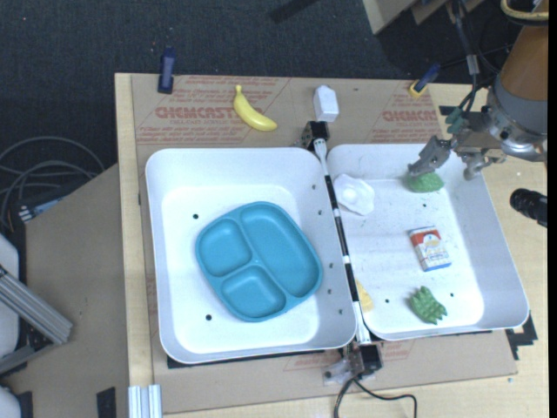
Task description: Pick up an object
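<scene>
Camera view, looking down at a slant on both bins. Gripper (452, 158) sits at the far right corner of the right bin (487, 233), on the grey arm (522, 103) with its orange band, entering from the right. Jaws stand apart: one finger (432, 157) angles down toward the bin floor, the other is on the side nearer the bin's right wall. Nothing is between them.

Landmark: the right bin. All places below are read against it.

- Green object (426, 181): on the bin floor at its far end, just below the lower finger's tip. Touching or just beside it, cannot tell which. Not lifted.
- White crumpled object (354, 193): far left part of the bin, close to its left wall.
- Small red and white box (430, 249): middle of the bin, lying flat.
- Second green object (428, 306): near end of the bin, toward the front rim.
- Small yellow bit (364, 301): at the bin's left wall, near end; too small to identify.

Left of the right bin, touching it along the shared rim, is the left bin (165, 198), holding a blue divided tray (257, 259) with three compartments.

Beyond the bins, on the cardboard bench top (139, 120): a yellow banana (251, 111), left of the right bin's far corner.
</scene>
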Robot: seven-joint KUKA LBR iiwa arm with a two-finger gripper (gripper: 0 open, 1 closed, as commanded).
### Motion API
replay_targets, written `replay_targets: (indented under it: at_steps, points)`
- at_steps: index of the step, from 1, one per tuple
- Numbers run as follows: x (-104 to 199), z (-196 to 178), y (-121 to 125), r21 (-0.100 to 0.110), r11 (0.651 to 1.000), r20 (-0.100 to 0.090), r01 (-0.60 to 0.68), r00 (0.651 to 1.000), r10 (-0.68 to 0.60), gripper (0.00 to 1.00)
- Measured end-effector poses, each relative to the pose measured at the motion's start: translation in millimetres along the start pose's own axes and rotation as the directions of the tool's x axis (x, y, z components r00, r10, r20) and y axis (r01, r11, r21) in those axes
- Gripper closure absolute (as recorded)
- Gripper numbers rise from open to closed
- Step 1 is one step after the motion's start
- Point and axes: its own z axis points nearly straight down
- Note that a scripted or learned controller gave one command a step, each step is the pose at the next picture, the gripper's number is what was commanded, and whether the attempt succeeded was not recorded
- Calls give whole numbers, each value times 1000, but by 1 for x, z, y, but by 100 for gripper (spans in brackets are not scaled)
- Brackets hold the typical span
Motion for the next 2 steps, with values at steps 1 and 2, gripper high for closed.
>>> replay_targets:
  at_steps: [1,2]
  points:
    - [-64,132,22,2,1000,1,-1,1000,1,0]
    - [-58,189,75,-2,1000,1,0,1000,0,0]
